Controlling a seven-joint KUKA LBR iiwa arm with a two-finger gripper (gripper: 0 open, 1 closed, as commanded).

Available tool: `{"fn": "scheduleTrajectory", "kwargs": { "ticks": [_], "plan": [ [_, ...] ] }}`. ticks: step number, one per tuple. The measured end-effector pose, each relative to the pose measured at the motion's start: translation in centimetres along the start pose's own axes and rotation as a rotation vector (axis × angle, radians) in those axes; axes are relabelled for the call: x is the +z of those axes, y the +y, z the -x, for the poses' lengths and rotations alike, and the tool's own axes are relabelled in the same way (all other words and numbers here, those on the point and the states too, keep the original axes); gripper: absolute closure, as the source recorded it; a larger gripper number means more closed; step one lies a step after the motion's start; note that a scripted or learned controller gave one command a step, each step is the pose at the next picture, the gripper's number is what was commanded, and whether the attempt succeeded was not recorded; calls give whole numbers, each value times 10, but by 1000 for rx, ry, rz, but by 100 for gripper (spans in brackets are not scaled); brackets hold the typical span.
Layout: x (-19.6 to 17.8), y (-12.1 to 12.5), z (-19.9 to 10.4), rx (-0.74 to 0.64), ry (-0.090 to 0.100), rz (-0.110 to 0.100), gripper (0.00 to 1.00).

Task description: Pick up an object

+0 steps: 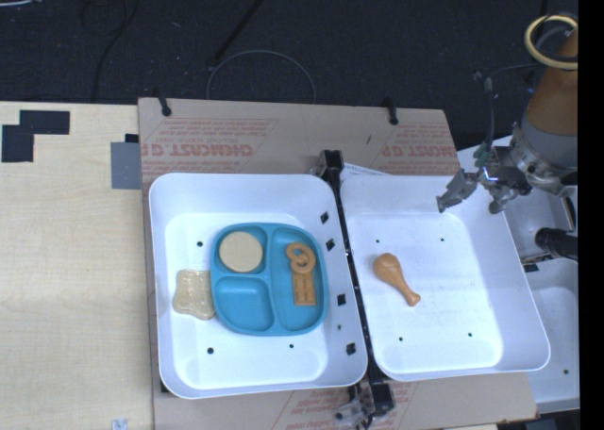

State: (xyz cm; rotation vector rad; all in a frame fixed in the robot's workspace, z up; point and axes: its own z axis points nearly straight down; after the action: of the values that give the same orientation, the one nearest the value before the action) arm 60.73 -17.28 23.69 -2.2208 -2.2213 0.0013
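Note:
A tan toy drumstick [396, 278] lies alone near the middle of the right bin [472, 348]. My gripper [475, 196] hangs over that bin's far right corner, up and to the right of the drumstick and well apart from it. Its two fingers are spread open with nothing between them. In the left bin [179, 216] a blue divided plate [253, 307] holds a round beige biscuit [240, 251] and a brown pretzel-like piece [301, 272]. A pale slice of toast [193, 293] lies against the plate's left edge.
The two bins meet at a black-clipped ridge [342, 258] running front to back. Both stand on a cardboard sheet [283, 140] over a pale wooden bench [66, 268]. Cables trail across the dark floor behind.

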Motion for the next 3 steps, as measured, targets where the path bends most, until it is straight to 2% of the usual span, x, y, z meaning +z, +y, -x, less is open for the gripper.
{"fn": "scheduleTrajectory", "kwargs": {
  "ticks": [3],
  "plan": [
    [152, 6, 4, 1, 2, -5, 0]
  ]
}}
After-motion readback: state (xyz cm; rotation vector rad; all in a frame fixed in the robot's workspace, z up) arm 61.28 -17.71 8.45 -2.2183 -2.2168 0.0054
